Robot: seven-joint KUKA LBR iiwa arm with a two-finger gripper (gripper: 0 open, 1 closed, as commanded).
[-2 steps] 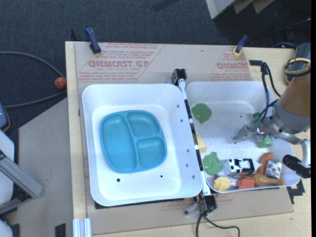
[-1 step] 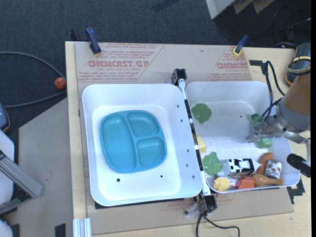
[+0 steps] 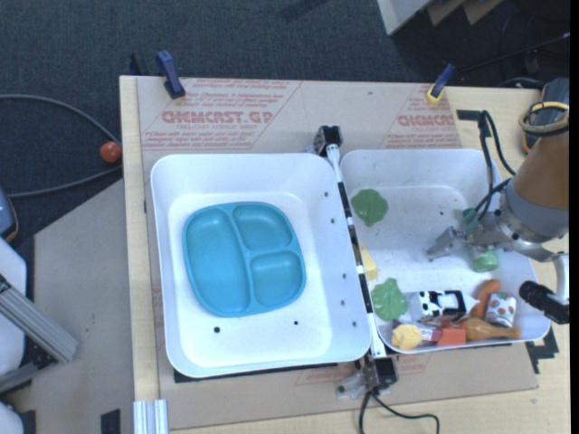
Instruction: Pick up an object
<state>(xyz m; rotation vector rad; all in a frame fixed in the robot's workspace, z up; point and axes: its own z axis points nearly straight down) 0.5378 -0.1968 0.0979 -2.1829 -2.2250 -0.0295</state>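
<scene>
White plastic makes up both shallow bins on the cardboard-topped bench. In the left bin lies a blue plate with three compartments, flat and roughly centred. The right bin holds the loose things: a green leaf-shaped toy sits near the bin's left wall toward the far side, and a second green leaf lies lower down, close to the divider between the bins. Along the near edge a cluster is crowded together: a yellow lump, a black-and-white toy, a red-orange block, an orange carrot-like piece and a small can with a pale label.

The arm comes in from the right, and its gripper hangs low over the middle of the right bin, metal fingers pointing left. How the jaws stand I cannot tell; the fingers blur into one grey shape, and nothing is visibly between them. A small green ball lies just beside the gripper body, on its near side, on the bin floor.

Two clamps, one blue and one yellow-and-blue, grip the bench's far edge.
</scene>
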